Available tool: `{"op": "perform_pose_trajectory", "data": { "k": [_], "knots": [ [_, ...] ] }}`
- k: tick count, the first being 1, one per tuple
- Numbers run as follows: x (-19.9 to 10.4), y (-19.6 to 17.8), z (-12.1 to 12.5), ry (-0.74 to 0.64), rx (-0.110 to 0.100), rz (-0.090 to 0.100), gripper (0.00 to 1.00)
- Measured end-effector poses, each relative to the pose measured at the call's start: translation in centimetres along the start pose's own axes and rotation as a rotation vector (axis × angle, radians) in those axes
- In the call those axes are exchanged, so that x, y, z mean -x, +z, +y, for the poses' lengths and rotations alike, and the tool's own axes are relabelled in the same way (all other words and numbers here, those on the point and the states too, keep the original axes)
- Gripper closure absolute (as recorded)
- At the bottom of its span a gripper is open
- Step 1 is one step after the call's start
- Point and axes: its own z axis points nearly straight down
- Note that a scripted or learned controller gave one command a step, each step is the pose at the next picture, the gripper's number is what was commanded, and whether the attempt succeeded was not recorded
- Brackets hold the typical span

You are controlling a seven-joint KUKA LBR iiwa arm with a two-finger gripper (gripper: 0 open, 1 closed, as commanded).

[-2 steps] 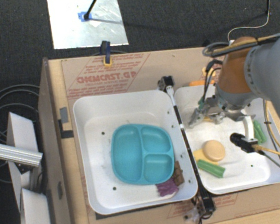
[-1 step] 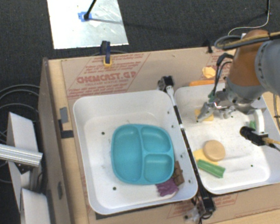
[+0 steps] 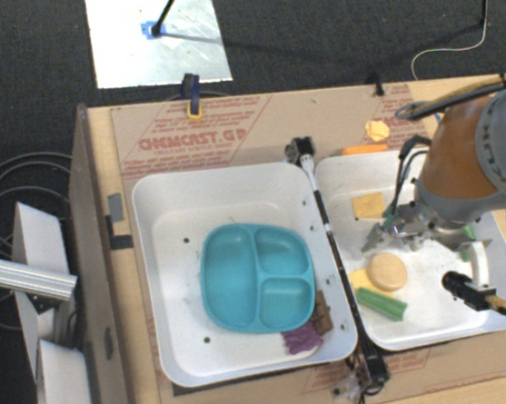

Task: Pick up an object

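- Grey metal with an orange band, the robot arm (image 3: 477, 160) is reaching in from the right and hanging over the right-hand shallow white bin (image 3: 434, 334).
- Its gripper (image 3: 392, 232) is hovering low over the middle of that bin. From where I'm standing I cannot tell whether it is spread wide or pinched narrow, and nothing is showing in its grasp.
- A tan round disc (image 3: 388, 271) is lying on the bin floor just beside the gripper, on its near side.
- A pale yellow wedge (image 3: 360, 279) is touching the disc's left edge, and a green oblong block (image 3: 381, 303) is lying at a slant just in front of both.
- A yellow square slice (image 3: 369, 205) is lying flat near the gripper, on the far side.
- A small orange piece (image 3: 364, 148) is sitting at the bin's far rim.
- In the left-hand white bin (image 3: 163, 253), a teal plastic divided plate (image 3: 258, 278) is lying flat, with a purple lump (image 3: 299, 339) and a brown lump (image 3: 323, 316) crowding its near right edge.
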Motion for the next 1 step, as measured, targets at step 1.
{"op": "perform_pose_trajectory", "data": {
  "k": [1],
  "knots": [
    [2.42,0.53,11.40,-0.007,0.019,-0.006,0.00]
  ]
}}
